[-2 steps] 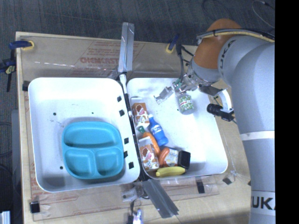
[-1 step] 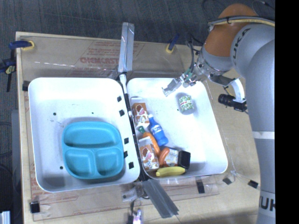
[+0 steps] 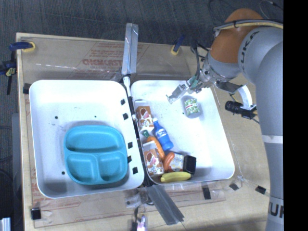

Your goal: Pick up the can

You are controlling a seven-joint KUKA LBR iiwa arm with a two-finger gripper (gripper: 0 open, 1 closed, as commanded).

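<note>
The can lies in the far right part of the right bin, apart from the clutter along that bin's left wall. The gripper hangs just left of and beyond it, fingers slightly parted and holding nothing. A blue tray sits in the left bin.

Bench surface: I saw red lettering printed upside down behind the bins, too faint for me to read.
Arm: I made out a large letter "U" near the lower edge.
Can: its label was too small for me to read.
</note>
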